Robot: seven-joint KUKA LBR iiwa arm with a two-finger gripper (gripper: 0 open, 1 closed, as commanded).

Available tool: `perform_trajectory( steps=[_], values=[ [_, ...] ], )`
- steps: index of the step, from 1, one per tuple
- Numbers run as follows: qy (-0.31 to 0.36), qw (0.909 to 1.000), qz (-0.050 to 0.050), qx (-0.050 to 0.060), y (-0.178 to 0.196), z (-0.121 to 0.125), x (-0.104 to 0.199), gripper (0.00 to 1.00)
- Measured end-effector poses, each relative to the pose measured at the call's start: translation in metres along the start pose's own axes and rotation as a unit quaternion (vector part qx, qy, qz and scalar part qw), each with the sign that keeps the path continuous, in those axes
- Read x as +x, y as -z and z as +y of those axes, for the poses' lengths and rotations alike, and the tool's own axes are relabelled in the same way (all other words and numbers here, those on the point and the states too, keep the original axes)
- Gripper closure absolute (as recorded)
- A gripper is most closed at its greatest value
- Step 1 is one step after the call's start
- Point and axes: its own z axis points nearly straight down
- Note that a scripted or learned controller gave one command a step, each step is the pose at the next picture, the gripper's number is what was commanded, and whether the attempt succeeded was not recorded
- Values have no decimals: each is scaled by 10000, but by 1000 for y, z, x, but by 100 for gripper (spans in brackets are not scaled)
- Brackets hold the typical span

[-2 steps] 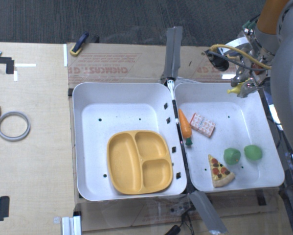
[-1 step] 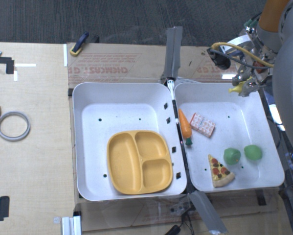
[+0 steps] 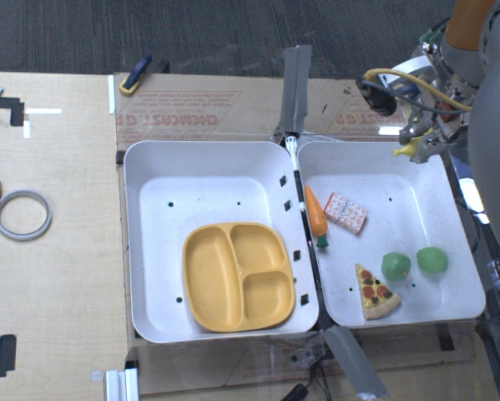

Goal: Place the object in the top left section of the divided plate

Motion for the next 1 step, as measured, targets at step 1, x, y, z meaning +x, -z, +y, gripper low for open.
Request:
perform_trajectory(
  steps=[1],
  values=[
    [5, 10000, -24, 3, 7, 1, 0, 100]
  ],
)
